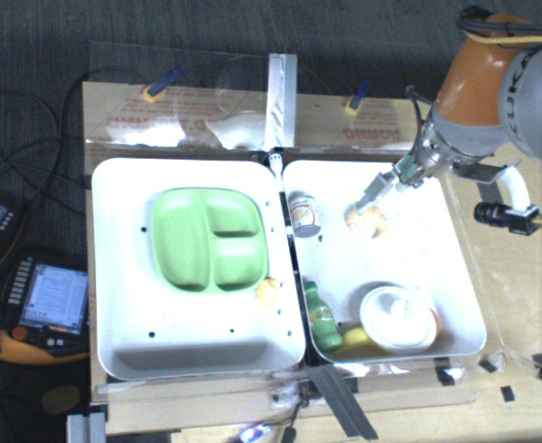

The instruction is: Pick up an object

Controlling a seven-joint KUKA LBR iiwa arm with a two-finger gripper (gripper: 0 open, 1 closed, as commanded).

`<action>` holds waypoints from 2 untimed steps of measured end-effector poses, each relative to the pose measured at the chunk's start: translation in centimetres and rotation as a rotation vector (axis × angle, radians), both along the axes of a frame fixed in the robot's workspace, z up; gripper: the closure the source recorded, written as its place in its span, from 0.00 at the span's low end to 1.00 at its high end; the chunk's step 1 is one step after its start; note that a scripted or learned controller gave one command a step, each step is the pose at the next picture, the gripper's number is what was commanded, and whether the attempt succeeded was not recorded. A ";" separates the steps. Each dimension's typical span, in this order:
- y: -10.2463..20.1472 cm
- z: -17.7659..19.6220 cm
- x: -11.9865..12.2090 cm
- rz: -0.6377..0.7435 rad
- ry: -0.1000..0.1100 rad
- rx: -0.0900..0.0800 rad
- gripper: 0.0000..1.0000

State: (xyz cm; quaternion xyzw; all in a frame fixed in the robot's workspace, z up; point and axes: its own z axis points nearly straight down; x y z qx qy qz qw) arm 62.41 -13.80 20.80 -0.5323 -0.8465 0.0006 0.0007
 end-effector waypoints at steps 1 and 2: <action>0.4 -5.5 4.5 0.135 -0.001 -0.004 0.00; -1.1 -11.9 3.2 0.099 -0.011 -0.005 0.00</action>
